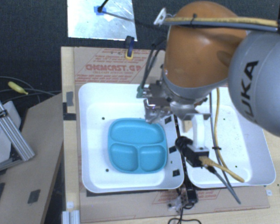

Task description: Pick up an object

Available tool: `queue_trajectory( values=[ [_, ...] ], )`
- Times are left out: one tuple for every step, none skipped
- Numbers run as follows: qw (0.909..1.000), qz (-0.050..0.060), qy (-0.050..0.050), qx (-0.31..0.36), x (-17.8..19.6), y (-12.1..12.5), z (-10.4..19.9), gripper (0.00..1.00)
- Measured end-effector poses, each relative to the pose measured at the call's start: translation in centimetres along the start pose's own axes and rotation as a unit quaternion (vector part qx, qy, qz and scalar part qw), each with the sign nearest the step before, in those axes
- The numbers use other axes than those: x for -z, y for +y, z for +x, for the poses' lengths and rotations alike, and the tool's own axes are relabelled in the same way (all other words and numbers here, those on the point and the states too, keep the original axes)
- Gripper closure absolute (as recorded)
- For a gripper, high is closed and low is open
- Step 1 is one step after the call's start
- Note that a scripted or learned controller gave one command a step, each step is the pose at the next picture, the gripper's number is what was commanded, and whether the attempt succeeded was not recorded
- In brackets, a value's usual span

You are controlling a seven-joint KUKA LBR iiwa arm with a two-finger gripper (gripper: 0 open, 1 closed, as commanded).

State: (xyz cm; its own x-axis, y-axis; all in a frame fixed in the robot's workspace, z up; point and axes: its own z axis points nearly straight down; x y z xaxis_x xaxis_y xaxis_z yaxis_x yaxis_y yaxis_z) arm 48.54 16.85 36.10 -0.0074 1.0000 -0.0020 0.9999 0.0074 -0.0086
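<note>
Where the left white bin [91,125] sat on the bench, a light blue divided plate [137,145] lay flat on its floor, toward the bin's right half. It had one long compartment across the top and two smaller ones below, with its long axis running roughly left to right. Just above and to the right of the plate's upper right corner hung the gripper [151,116], reaching down from the grey and orange arm [210,55], which covered much of the right white bin [252,148]. From the gripper, the plate lay down and to the left, its rim very near the metal tip. Whether the gripper was spread or closed could not be told, and nothing was visibly held.
</note>
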Motion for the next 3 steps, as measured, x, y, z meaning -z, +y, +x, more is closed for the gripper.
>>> queue_trajectory(
  values=[
    [1.0, -0.006, 0.002, 0.001, 1.7, 0.2, -0.2, 1.0],
    [1.0, -0.007, 0.003, 0.004, 2.8, 0.2, -0.1, 1.0],
    [0.9999, -0.01, 0.003, -0.001, 11.4, 0.0, -2.6, 1.0]
  ],
)
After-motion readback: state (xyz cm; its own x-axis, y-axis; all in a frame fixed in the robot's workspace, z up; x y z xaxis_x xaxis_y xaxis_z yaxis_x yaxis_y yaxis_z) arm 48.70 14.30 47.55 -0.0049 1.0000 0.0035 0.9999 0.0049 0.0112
